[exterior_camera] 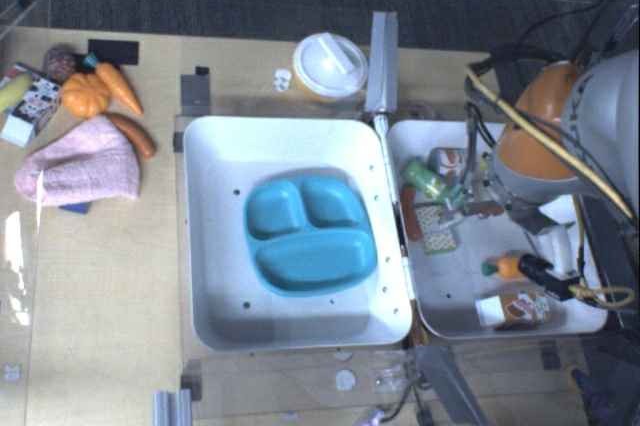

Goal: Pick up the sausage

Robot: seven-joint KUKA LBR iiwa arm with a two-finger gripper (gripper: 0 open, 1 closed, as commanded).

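The sausage (410,212) is a short reddish-brown piece lying lengthwise against the left wall of the right bin (590,319). My gripper (458,206) hangs low over that bin, just right of the sausage and apart from it. It sits above a checkered packet (436,232) and just below a green object (424,177). The grey arm with its orange band (545,114) reaches in from the right and hides part of the bin's floor.
The right bin also holds a small can (447,159), an orange-capped item (505,266) and a brown bottle (515,310). A blue divided plate (310,234) lies in the left bin (215,214). A pink cloth (80,164), toy vegetables (100,89) and a white lid (330,64) rest on the bench.
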